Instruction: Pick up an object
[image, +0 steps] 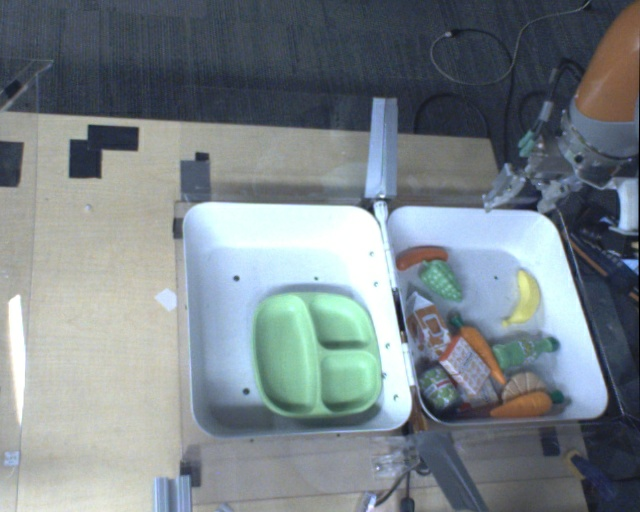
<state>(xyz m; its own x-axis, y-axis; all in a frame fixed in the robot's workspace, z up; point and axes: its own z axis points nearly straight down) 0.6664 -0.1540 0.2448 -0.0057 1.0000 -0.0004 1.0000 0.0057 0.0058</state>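
1. The gripper (520, 185) hangs above the far right corner of the right bin (575, 330), its fingers spread apart with nothing between them.
2. No single thing is named by the task; the candidates all lie in the right bin. The banana (523, 297) sits alone near the right wall, with bare floor around it, and looks the easiest pick.
3. The likeliest failure is a descent into the crowded near edge, where a carrot (480, 347), a green bottle (523, 351), a small box (465, 365) and a second carrot (522, 404) touch or overlap; the fingers could land on two things at once or push them aside.
4. The sausage (421, 257) and green corn cob (441, 281) lie close to the divider wall between the bins, which may block one finger.
5. The banana's curve may let it slip or roll out of a closing grip.
6. The left bin (210, 300) holds a green divided tray (318, 351), well apart from the arm.
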